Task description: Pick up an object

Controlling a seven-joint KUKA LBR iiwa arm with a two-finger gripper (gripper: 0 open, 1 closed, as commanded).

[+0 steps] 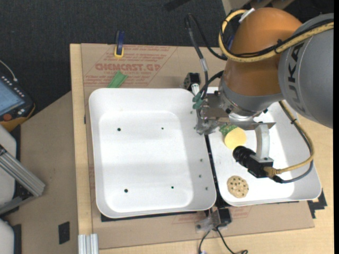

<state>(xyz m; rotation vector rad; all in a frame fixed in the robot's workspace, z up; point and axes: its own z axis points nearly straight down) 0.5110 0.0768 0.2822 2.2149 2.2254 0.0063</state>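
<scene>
In the right bin (pixel 296 187), a round yellow object (pixel 235 138) lies near the left wall with a small green piece (pixel 229 128) touching its upper edge. A tan, speckled cookie-like disc (pixel 237 186) rests near the bin's front edge. My gripper (pixel 233 125) hangs under the orange wrist band, directly over the yellow object and very close to it. The arm's bulk hides the back half of this bin. The view does not show whether anything is held.
The left white bin (pixel 100 105) sits beside the right one, and their walls meet just left of the gripper. A green clip (pixel 116 79) and a blue-and-yellow clamp (pixel 119 47) rest on the cardboard behind the left bin.
</scene>
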